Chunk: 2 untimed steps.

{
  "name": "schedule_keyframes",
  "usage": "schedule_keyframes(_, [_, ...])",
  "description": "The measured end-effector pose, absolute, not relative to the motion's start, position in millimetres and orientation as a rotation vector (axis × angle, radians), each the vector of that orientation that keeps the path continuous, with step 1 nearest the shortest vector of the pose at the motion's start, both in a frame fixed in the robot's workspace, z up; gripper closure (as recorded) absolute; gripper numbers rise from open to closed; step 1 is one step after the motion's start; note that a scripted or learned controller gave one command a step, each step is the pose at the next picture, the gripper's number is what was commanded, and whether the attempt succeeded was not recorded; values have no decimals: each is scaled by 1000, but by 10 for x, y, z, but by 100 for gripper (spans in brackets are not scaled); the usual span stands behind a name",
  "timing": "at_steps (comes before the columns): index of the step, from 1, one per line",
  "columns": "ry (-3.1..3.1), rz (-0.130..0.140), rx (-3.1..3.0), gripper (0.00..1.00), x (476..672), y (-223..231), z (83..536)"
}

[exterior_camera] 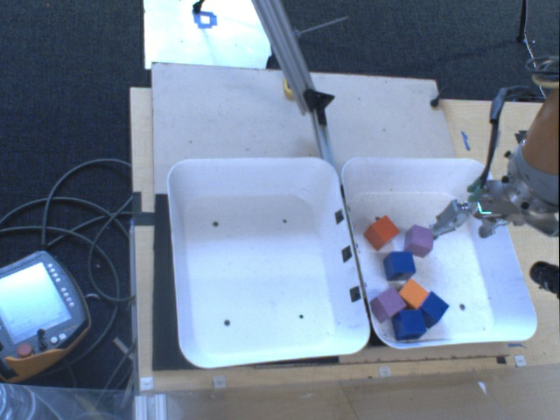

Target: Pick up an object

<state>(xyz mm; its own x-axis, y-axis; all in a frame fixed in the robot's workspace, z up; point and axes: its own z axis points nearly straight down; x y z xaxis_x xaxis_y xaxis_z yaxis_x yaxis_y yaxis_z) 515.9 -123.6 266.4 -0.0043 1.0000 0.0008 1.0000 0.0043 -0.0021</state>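
1. The grey two-finger gripper (pixel 448 220) reaches into the right shallow white plastic bin (pixel 516 309); whether its fingers are apart or together cannot be told.
2. A small purple cube (pixel 419 240) lies just beside its tip.
3. Near that: an orange cube (pixel 381 232) and a blue cube (pixel 400 265).
4. Further cubes cluster at the bin's front.
5. The left white bin (pixel 197 322) adjoins.

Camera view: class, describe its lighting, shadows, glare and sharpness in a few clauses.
Camera view: lighting is even and soft; the white bins look bright but hold their detail, with faint shadows along their inner walls; the cubes, such as the orange cube, cast small soft shadows; the strongest glare is the pale floor patch at top; the claw looks slightly blurred.
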Motion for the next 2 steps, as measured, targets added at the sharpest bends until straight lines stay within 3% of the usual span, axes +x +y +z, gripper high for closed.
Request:
schedule_keyframes(1, [-2226, -3, -2219, 0, 5166, -1238, 2683])
schedule_keyframes(2, [-2222, 1, -2218, 0, 5085, -1264, 2216])
